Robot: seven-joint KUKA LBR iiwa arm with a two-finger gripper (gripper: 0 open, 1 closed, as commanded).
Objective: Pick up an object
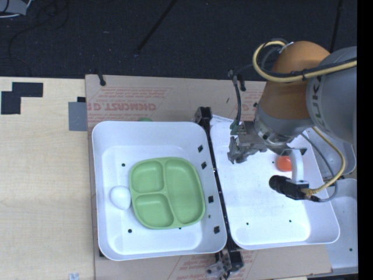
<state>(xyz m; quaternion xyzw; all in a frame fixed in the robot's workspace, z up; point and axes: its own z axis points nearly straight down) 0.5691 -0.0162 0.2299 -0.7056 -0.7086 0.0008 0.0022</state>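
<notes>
- Arm [303, 92] reaches in from the right; gripper [238, 151] hangs over the upper left part of the right bin [274, 226], near the divider between the bins.
- Pincer state: cannot tell. The tip reads as one dark grey mass from this angle, and nothing is visibly gripped.
- Candidate objects: orange item [284, 163] in the right bin, partly hidden behind a white part of the arm's rig, well to the right of the gripper; white ball [120, 197] in the left bin [111, 139], touching the left edge of the green tray [167, 191].
- Tray has three compartments and lies flat in the left bin's middle.
- Progress, my judgement: pick not yet done. No object is lifted; all three rest on bin floors. Left to do: move over a target, descend, close, lift.
- Nearest target seems to be the orange item.
- Writing: red print on the cardboard [145, 95] behind the bins, upside-down to the camera; not legible enough to transcribe. More red print at the bottom edge, also unreadable.
</notes>
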